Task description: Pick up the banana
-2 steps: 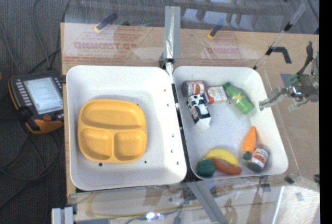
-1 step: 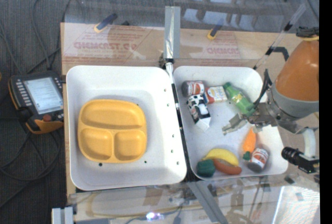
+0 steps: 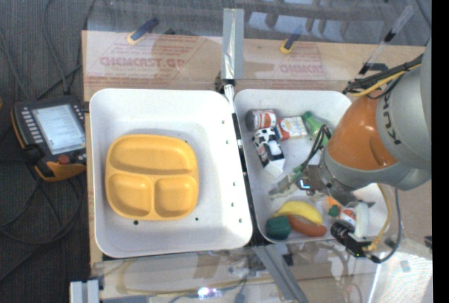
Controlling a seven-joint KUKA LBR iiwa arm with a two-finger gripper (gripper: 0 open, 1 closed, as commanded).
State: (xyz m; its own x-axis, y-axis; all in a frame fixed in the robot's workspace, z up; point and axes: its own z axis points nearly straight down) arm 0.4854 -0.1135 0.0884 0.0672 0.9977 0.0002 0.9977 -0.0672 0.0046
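The yellow banana [image 3: 298,210] lies near the front of the right bin [image 3: 247,175], with a dark green piece [image 3: 278,226] and a red-orange piece [image 3: 308,226] touching its front side. My gripper [image 3: 290,184] hangs low in the right bin just behind the banana, under the orange band of the arm [image 3: 358,142]. I see nothing held in it. The arm covers the right part of that bin.
Behind the gripper in the right bin lie a red can [image 3: 263,119], a black-and-white bottle [image 3: 269,149], a red-and-white box [image 3: 292,128] and a green item [image 3: 313,123]. A yellow divided tray [image 3: 151,175] sits in the left bin [image 3: 210,106]. A teach pendant [image 3: 49,130] rests off the bench at left.
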